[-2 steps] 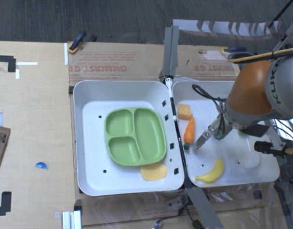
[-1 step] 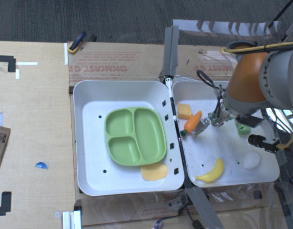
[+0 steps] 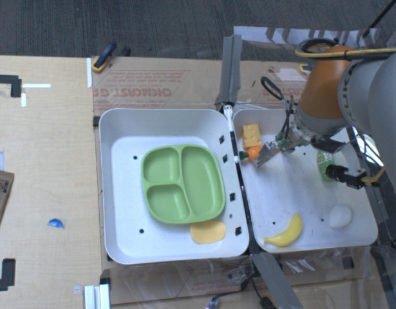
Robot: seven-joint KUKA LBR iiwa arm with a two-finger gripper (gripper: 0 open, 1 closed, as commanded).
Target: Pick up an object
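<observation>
Your gripper sits low in the right bin, beside the orange block.
Jaws: can't tell. Banana lies near the front wall.

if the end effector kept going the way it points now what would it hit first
The end effector points left toward the right bin's inner wall. The orange object lies right ahead, just below the yellow block, so it would likely be met first, though height is hard to judge.

In the right bin, a yellow block and an orange piece lay at ten o'clock, touching each other. A curved banana lay at six o'clock, a white object at four o'clock.
</observation>
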